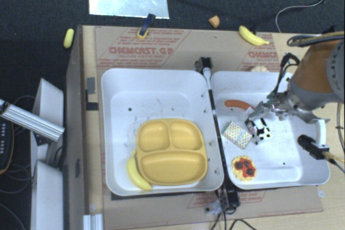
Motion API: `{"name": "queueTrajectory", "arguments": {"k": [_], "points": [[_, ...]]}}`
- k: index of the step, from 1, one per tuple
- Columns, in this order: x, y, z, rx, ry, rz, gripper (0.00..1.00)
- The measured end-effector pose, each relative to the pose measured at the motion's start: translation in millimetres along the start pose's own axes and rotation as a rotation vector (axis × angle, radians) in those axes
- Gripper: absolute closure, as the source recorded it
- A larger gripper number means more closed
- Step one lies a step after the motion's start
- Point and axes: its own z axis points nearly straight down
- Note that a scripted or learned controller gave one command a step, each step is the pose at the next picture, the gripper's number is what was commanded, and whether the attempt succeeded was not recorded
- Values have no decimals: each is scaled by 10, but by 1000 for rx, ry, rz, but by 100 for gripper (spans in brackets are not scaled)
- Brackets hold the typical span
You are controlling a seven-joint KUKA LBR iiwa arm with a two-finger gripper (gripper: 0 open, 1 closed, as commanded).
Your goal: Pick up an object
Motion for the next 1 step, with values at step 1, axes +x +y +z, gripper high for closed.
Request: {"name": "queueTrajectory", "arguments": {"k": [1], "points": [[464, -162, 248, 15, 3, -2, 0]]}}
